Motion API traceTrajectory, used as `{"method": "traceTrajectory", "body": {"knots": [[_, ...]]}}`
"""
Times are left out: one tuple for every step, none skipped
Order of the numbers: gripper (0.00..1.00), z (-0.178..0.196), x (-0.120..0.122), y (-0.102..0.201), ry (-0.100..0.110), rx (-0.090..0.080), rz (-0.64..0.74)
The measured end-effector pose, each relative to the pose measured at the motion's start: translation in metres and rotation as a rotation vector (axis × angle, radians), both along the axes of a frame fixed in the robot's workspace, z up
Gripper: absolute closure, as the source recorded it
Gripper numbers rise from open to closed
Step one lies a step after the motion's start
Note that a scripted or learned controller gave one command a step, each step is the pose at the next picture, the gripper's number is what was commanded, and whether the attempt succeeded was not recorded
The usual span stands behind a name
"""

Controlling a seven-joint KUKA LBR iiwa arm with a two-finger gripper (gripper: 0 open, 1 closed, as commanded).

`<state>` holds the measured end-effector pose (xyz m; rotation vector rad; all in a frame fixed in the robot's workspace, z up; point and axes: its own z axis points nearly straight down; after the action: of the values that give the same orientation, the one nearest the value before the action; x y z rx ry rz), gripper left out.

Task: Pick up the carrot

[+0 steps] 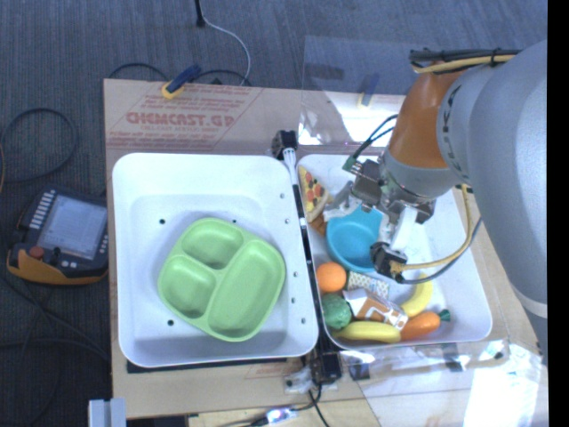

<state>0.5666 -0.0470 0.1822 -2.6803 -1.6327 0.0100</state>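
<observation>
The carrot (421, 324) — smooth, orange, tapered, with a green tip — lies in the near right corner of the right bin (467, 301), just beside a curved yellow banana (418, 295). A second banana (372, 332) lies along the near wall, next to one knobbly green vegetable (335, 311) and one round orange (331, 277). One glossy blue bowl (351, 238) sits mid-bin, with the tool (378, 205) above its far rim; I cannot tell whether the tool is open or closed. The left bin (133, 203) holds a single matte green plate (222, 278) with three compartments. Both white bins rest on a brown printed counter (178, 105).
</observation>
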Motion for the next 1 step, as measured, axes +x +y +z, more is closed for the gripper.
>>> {"method": "traceTrajectory", "body": {"knots": [[0.00, 0.0002, -0.0607, 0.0101, 0.001, -0.001, -0.086]]}}
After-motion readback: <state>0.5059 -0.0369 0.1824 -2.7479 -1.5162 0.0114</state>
